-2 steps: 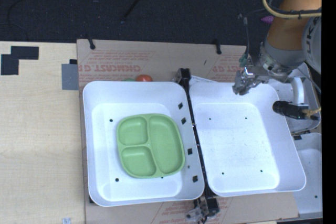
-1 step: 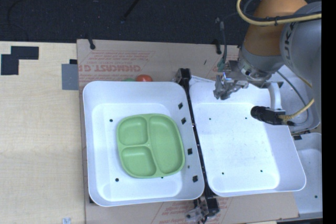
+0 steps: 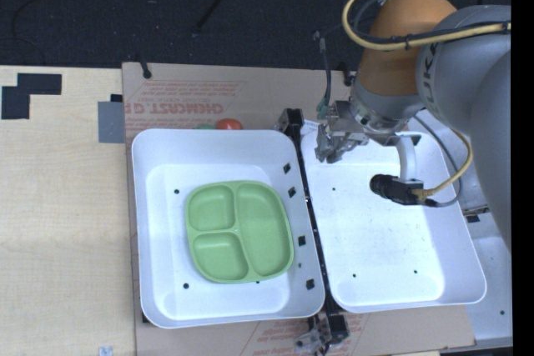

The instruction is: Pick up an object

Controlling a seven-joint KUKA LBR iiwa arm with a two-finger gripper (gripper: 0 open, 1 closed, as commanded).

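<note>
A green plate (image 3: 239, 231) with 3 compartments lay flat in the left bin (image 3: 158, 179), near its middle and turned slightly against the bin's walls. The pincer (image 3: 332, 147) hung over the far left corner of the right bin (image 3: 384, 254), close to where the 2 bins met and well apart from the plate. I could not tell whether the pincer was open or closed. The grey arm (image 3: 467, 71), with its orange band, reached in from the right above the right bin's far edge. Behind the left bin's far wall, a small red thing (image 3: 229, 125) rested on the cardboard (image 3: 250, 96) that lay under both bins, its lower part hidden by the wall. The pale surface (image 3: 58, 221) stretched away to the left.
</note>
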